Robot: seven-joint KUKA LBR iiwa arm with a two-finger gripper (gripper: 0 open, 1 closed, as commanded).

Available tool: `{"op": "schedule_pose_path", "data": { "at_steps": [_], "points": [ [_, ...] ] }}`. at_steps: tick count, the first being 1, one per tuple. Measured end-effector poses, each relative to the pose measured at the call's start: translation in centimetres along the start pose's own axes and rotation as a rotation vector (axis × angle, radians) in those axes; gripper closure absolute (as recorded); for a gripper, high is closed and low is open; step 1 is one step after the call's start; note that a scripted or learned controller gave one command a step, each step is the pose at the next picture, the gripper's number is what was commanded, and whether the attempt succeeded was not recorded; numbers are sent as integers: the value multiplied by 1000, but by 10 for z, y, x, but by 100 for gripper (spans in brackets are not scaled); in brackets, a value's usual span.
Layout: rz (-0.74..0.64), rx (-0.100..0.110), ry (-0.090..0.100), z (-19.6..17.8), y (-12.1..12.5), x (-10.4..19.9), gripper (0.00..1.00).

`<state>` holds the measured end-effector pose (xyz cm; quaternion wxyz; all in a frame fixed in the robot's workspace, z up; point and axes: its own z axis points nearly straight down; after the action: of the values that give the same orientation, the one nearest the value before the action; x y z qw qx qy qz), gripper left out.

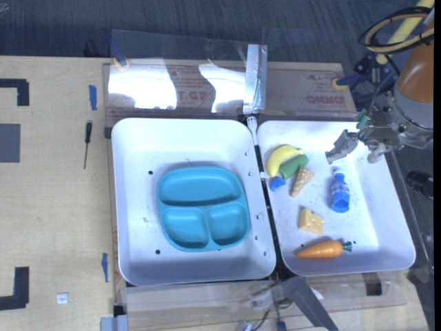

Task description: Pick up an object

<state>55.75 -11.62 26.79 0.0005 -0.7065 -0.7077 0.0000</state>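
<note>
- Camera view: toys lie loose in the right bin (393, 205) for picking: banana (281, 157) near its far left corner, blue bottle (339, 192) at centre, carrot (321, 249) by the near edge.
- The hand (360, 143) hovers over the far edge, fingers spread, holding nothing.
- The left bin (131, 150) carries a blue tray (202, 207).
</note>
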Motion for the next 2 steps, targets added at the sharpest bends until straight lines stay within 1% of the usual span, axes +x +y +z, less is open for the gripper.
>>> {"op": "schedule_pose_path", "data": {
  "at_steps": [1,2],
  "points": [
    [49,8,0,95,19,-45,0],
    [278,-4,0,170,13,-78,0]
  ]
}}
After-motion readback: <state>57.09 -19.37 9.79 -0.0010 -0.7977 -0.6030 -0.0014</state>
